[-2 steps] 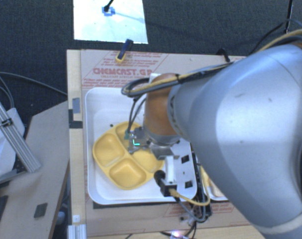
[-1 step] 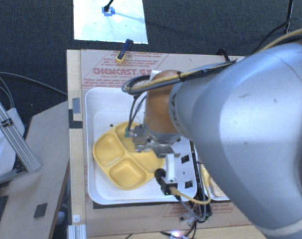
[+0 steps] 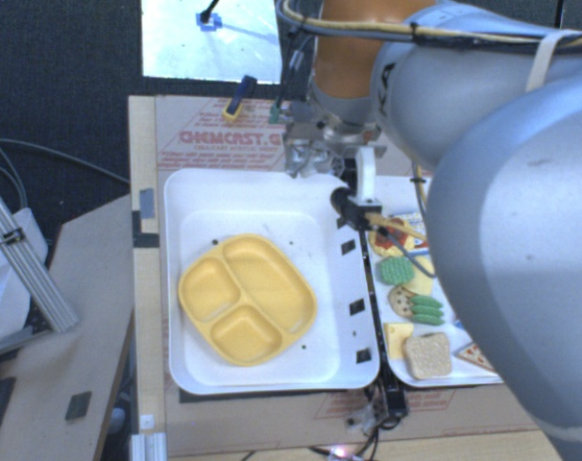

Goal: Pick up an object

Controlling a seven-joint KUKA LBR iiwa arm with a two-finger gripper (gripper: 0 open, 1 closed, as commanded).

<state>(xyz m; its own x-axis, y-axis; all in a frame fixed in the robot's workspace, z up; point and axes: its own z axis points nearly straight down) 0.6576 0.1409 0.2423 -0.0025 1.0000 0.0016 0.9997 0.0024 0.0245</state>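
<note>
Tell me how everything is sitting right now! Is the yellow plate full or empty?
yellow tray: lying flat and right way up in the left bin, all three compartments empty.
bread slice: lying flat near the front of the right bin.
round cookie: lying flat in the right bin, beside other toy food.
pincer: hangs over the left bin's far rim, apart from the tray.

Glossy yellow plastic tray [image 3: 248, 299] sits toward seven o'clock in the smooth white plastic bin [image 3: 214, 200]; the bread slice [image 3: 428, 354] looks rough.
</note>
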